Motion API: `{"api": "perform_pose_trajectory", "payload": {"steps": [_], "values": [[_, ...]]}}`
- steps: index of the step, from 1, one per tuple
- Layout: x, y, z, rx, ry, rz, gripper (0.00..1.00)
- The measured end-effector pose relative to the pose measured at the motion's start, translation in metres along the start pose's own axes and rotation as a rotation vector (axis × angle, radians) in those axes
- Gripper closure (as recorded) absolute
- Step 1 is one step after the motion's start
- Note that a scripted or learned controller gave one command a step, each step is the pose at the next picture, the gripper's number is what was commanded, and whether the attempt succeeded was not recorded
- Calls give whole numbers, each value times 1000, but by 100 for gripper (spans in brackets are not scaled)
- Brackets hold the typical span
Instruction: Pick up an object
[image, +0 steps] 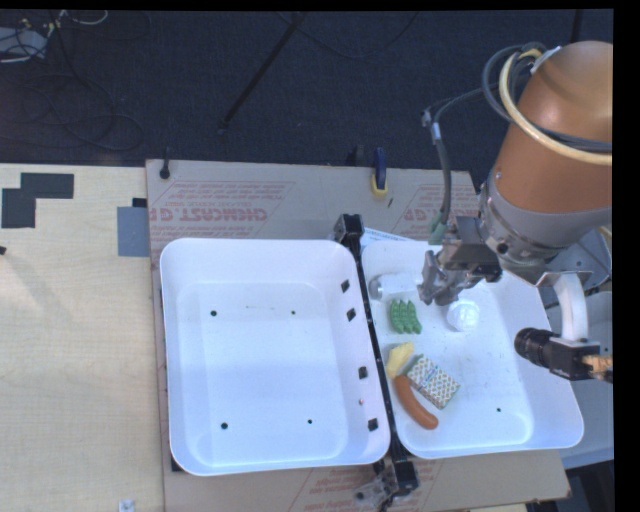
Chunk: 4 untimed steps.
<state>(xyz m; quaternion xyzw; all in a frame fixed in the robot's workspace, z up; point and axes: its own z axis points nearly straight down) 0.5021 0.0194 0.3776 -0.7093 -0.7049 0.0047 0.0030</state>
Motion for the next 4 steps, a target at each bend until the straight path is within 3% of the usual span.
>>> {"api": "perform_pose_trajectory", "payload": {"steps": [1,2,3,4], "values": [[77,-28,-65,-13,4,-15,100],[142,-28,-98,-11,3,-14,100],[199,-13,-164,-14,4,-12,100],[171,-30,-160,-5,0,-6,100]]}}
